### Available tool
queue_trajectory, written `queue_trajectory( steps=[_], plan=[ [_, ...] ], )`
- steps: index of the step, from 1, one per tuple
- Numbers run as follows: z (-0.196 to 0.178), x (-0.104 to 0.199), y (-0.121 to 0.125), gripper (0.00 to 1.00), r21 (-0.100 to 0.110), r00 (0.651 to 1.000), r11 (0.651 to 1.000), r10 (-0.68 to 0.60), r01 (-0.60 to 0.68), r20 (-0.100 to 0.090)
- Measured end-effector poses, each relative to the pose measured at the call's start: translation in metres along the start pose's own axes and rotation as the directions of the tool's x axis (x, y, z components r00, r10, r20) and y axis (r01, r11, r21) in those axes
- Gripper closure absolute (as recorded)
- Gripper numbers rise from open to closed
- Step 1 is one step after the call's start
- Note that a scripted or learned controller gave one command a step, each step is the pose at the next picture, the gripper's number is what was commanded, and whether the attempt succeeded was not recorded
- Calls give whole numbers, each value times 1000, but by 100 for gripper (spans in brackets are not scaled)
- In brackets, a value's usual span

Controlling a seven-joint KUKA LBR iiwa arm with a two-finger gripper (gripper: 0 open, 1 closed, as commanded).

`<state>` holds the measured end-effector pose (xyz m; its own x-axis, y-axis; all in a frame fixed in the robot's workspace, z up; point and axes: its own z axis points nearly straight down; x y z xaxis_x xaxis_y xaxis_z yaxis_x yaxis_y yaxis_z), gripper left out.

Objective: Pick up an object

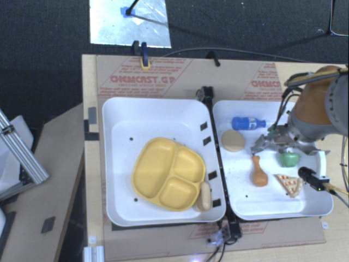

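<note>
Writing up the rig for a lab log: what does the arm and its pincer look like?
The arm is grey and rounded, with an orange band above the wrist. Thin dark cables loop along it. The pincer is small, grey metal.

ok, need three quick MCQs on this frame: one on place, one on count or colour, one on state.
1. The yellow tray lies in:
A. left bin
B. right bin
C. bare bench

2. The bottle is:
A. red
B. blue
C. yellow

3. The drumstick is:
A. between the gripper's fingers
B. loose on the bin floor
C. on the tray

Key:
1. A, it fills the left bin.
2. B, blue body with a white label.
3. B, it lies on the right bin floor, below the gripper.
</note>
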<state>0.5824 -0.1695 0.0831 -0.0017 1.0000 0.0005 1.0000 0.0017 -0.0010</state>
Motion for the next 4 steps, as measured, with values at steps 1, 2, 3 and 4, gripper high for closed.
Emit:
queue_trajectory(
  steps=[1, 2, 3, 4],
  plan=[
    [-12, -1, 1, 100, -5, 1000, 1000, 0, 0, 2],
    [-76, -3, 8, 100, -9, 1000, 1000, -2, 2, 3],
    [-128, -11, 3, 100, -6, 1000, 1000, 0, 0, 2],
    [-161, -11, 4, 100, -5, 1000, 1000, -2, 2, 2]
  ],
)
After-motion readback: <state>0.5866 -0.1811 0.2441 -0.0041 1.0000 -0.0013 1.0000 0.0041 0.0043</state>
